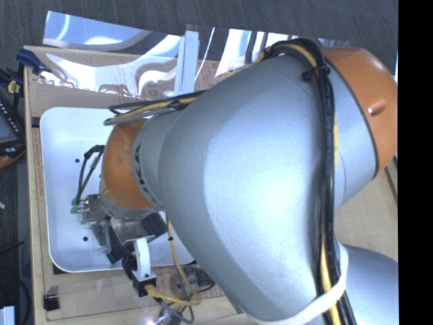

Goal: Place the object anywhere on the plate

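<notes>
The arm (pixel 257 181) hides most of the bin (pixel 57 154); whether the jaws (pixel 111 239) are open, I cannot tell.

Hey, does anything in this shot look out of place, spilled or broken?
Nothing looks spilled or damaged. The big grey arm covers most of the bench. Its pincer sits low over the left shallow white bin, whose bare floor shows a few small dark specks. A yellow cable loops loosely near the bin's front edge.
</notes>
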Tool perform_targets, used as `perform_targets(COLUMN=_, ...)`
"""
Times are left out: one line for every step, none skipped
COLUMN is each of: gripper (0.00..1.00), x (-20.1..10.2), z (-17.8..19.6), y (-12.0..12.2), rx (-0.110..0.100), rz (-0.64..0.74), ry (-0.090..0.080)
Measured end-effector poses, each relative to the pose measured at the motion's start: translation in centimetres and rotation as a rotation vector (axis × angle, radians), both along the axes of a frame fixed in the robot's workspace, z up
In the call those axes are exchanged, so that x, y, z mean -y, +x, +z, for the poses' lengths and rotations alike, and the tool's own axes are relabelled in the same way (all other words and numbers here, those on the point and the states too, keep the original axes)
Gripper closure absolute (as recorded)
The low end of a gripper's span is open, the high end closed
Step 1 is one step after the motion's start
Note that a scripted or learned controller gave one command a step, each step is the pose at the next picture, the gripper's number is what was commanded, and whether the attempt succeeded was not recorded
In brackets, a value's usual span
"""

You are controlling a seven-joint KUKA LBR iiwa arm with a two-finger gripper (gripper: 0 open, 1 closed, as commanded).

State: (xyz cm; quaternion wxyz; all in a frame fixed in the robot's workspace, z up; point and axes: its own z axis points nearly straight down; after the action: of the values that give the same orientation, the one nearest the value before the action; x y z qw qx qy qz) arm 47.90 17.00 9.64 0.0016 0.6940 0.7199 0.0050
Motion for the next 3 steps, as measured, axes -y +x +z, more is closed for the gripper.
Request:
perform_targets(gripper=1.00, x=6.7, z=14.4, y=2.4, rx=-0.010, rz=0.255, ry=-0.006)
perform_targets(gripper=1.00, x=-0.6, z=0.3, y=-0.5, rx=-0.016, rz=-0.036, ry=-0.007)
perform_targets(gripper=1.00, x=5.1, z=12.7, y=-0.3, rx=-0.011, rz=0.161, ry=-0.005)
